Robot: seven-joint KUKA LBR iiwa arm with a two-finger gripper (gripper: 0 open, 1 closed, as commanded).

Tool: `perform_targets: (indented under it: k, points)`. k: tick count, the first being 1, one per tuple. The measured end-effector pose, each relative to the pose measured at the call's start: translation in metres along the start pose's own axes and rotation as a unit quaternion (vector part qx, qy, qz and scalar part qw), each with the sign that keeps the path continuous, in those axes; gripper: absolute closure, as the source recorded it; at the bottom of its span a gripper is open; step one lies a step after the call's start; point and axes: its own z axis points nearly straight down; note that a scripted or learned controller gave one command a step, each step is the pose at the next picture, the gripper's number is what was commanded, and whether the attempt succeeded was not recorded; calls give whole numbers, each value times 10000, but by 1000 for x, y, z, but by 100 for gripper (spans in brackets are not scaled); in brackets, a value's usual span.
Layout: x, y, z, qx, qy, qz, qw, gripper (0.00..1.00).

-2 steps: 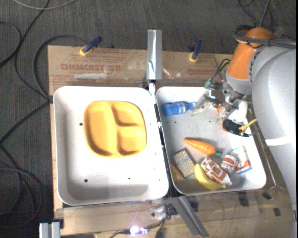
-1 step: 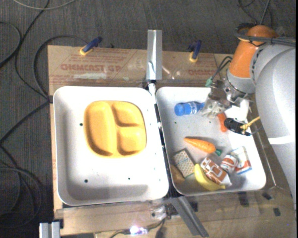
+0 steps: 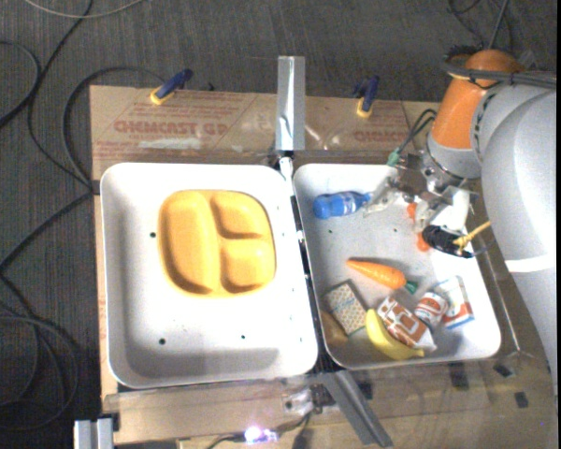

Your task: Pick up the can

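The gripper (image 3: 399, 190) hangs over the far right part of the right bin (image 3: 491, 346), just right of a blue bottle (image 3: 341, 204) lying on its side; whether it is apart or together cannot be told from this angle, and nothing shows clamped in it. The can (image 3: 433, 306), red and white, lies on its side well below the gripper in the view, near the bin's lower right corner; it is packed between a red-and-white packet (image 3: 404, 317) on its left and a small carton (image 3: 461, 303) on its right. A carrot (image 3: 377, 272) lies between gripper and can; a banana (image 3: 393, 340) and a sponge (image 3: 346, 308) sit lower left of the can, close to the bin's near wall. Bare white floor lies open below the gripper, between bottle and carrot; around the can there is little room. Far left of the gripper, the left bin (image 3: 131, 344) holds a yellow tray (image 3: 217, 241) with white floor all round it. Both bins rest on a brown board (image 3: 206, 124) with red lettering, held by two blue-and-yellow clamps (image 3: 170, 85) at its far edge; dark carpet (image 3: 37, 204) strewn with cables surrounds the bench.
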Motion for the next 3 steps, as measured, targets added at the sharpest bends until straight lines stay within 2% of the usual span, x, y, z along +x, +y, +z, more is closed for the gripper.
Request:
perform_targets:
  k: [1, 2, 3]
  points:
    - [0, 0, 0, 0, 0, 0, 10000, 0]
    - [-33, -68, 4, -400, 167, 162, 9989, 0]
    - [8, -48, 9, -387, -5, -1535, 9874, 0]
